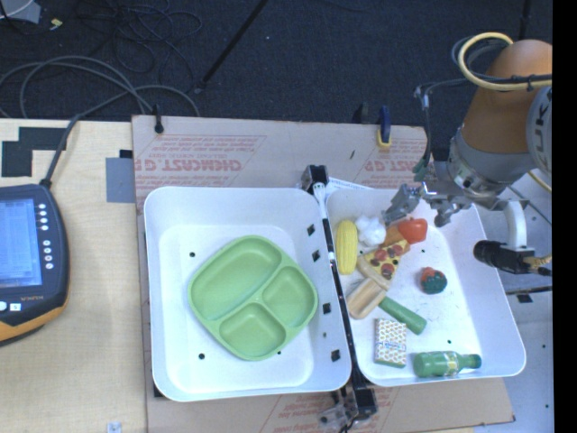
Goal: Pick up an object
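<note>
The right bin holds several toy foods: a yellow corn cob, a white lump, a red pepper, a pizza slice, a tan bun, a green cucumber, a red and green fruit, a small patterned box and a green bottle. My gripper hangs over the bin's back part, just above and behind the red pepper. Its fingers are spread open with nothing between them.
The left bin holds a green divided plate. A teach pendant lies on the bench at the far left. A black divider runs between the bins. Cables hang around the arm at the right.
</note>
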### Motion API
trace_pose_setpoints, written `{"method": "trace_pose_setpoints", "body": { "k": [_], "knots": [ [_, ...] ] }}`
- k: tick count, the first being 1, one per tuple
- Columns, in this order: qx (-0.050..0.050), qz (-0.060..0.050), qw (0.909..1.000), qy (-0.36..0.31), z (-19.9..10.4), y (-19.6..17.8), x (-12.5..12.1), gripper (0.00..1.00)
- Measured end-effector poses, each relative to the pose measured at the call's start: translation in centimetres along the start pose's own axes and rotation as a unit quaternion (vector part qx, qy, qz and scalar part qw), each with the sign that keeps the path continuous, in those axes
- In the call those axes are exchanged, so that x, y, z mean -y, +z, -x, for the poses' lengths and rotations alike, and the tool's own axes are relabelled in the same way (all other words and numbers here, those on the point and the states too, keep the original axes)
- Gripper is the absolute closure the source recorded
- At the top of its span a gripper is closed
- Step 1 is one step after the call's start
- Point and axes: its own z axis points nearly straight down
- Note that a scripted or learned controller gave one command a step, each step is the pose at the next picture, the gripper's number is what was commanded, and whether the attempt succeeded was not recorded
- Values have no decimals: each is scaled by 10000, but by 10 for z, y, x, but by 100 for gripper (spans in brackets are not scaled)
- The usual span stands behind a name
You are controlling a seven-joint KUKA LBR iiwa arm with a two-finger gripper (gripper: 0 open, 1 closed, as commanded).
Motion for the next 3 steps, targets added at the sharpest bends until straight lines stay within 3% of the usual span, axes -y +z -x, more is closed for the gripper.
{"method": "trace_pose_setpoints", "body": {
  "k": [1, 2, 3],
  "knots": [
    [-3, -31, 10000, 12, 1, 150, 54, 0],
    [-2, 22, 10000, -17, -32, 143, -9, 0],
    [-8, -28, 10000, 12, -32, 144, 75, 0]
  ]
}}
